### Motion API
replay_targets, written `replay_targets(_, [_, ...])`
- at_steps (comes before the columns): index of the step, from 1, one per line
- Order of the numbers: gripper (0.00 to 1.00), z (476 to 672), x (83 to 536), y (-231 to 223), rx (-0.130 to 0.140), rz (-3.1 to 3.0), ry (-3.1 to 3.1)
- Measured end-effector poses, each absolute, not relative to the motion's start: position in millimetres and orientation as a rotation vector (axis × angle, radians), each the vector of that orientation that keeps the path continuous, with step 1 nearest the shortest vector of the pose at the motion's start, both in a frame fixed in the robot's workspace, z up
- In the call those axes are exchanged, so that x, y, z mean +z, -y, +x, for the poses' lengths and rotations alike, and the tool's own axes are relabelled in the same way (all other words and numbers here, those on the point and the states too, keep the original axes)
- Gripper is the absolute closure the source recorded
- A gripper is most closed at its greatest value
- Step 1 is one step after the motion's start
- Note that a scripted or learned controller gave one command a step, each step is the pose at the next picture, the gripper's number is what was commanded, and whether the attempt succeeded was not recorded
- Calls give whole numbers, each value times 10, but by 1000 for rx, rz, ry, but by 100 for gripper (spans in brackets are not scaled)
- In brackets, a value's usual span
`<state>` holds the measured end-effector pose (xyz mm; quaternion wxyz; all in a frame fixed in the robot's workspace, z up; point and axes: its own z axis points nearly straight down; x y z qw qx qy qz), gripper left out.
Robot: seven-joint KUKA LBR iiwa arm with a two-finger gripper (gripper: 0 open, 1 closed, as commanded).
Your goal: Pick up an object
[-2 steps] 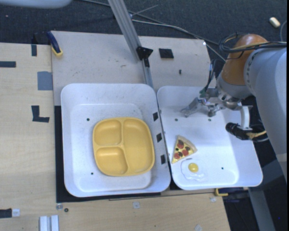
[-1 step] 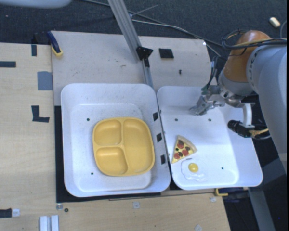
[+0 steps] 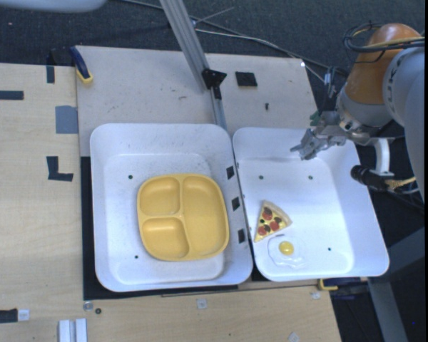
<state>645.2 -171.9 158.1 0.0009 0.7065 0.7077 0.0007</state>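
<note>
A toy pizza slice (image 3: 270, 220) lies in the right bin (image 3: 342, 191), near its left wall. Just below it rests a toy fried egg (image 3: 286, 252), white with a yellow yolk. My gripper (image 3: 309, 147) hangs over the far edge of the right bin, well above and to the right of both toys. Nothing shows between its fingers. A yellow divided plate (image 3: 182, 216) sits in the middle of the left bin (image 3: 114, 191).
A slanted metal post (image 3: 192, 48) rises behind the gap between the bins. Black cables (image 3: 376, 179) trail beside the right bin's right wall. Tape marks dot the wooden bench on the left.
</note>
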Motion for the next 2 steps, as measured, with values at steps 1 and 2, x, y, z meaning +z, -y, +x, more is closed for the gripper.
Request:
replay_targets(1, [100,6464,2021,1767,2,2218,-2221])
replay_targets(2, [100,6472,2318,1762,2,2218,-2222])
